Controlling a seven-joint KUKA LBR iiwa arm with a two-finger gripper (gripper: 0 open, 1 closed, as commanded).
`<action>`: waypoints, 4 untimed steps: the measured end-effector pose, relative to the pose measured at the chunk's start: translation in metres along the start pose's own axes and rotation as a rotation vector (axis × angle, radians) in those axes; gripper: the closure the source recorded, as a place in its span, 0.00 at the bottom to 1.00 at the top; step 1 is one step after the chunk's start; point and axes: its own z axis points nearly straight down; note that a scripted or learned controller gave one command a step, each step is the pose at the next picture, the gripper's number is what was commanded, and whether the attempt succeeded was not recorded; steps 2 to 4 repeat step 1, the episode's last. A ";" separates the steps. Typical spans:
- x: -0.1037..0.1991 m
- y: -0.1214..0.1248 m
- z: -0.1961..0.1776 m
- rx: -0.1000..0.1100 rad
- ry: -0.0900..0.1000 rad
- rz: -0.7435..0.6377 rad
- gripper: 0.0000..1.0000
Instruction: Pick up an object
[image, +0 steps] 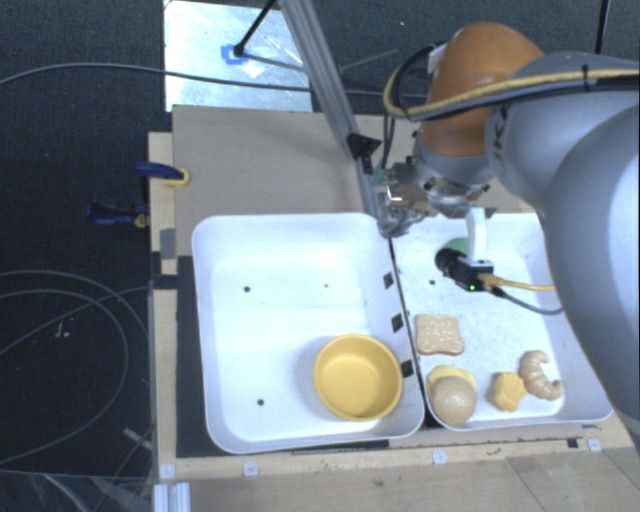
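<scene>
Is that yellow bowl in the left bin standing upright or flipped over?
Upright. The round yellow bowl shows its hollow inside and rim facing up, resting on the floor of the left white bin.

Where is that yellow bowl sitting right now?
The yellow bowl sits in the left bin, at its near right corner, just across the divider from the toast.

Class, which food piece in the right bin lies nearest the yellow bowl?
The round bun, at the bin's front left corner; the flat cracker, small yellow piece and croissant lie farther from the bowl.
</scene>
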 end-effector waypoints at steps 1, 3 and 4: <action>0.056 -0.002 0.006 0.002 0.000 0.001 1.00; 0.056 -0.002 0.006 0.002 0.000 0.001 1.00; 0.056 -0.002 0.006 0.002 0.000 0.001 1.00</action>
